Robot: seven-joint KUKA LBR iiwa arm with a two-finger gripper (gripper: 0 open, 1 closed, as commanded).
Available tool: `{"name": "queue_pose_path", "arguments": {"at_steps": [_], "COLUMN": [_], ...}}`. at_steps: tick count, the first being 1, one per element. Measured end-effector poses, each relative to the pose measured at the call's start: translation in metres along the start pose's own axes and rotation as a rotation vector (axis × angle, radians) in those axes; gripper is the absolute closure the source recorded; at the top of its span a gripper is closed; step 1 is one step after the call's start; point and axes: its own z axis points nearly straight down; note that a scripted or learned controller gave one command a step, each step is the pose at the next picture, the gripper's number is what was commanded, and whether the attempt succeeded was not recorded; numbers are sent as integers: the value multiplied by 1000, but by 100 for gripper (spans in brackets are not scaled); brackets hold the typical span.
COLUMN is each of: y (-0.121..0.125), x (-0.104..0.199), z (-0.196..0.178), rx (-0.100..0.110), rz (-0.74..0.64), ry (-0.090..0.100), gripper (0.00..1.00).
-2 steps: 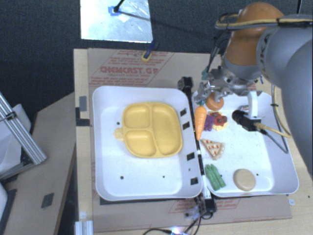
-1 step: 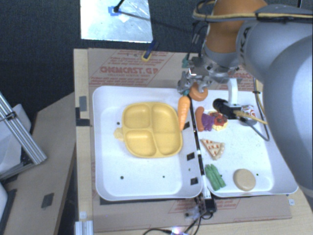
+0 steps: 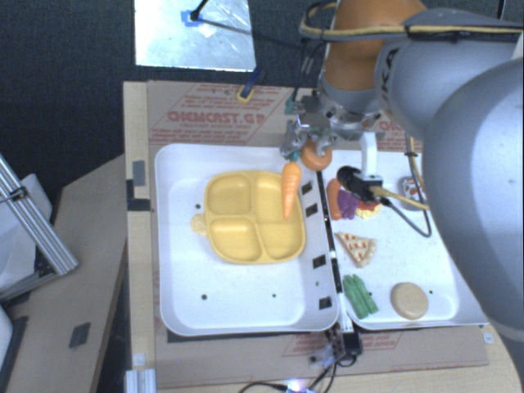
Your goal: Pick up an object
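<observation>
Where the gripper (image 3: pixel 313 142) clamps an orange ball (image 3: pixel 316 156), a toy carrot (image 3: pixel 290 188) lies w/ a yellow tray (image 3: pixel 237 219) in left bin (image 3: pixel 176 219).

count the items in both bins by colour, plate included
yellow: 1, plate
orange: 3, carrot, round fruit, pizza slice
purple: 1, grapes
green: 1, vegetable
tan: 1, cookie
total: 7
</observation>
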Motion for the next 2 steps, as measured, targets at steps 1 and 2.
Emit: {"name": "queue_pose_path", "arguments": {"at_steps": [1, 2], "y": [14, 6], "x": [-17, -5], "z": [-2, 9], "rx": [-1, 1], "rz": [7, 3], "ry": [-2, -1], "gripper": [100, 100]}}
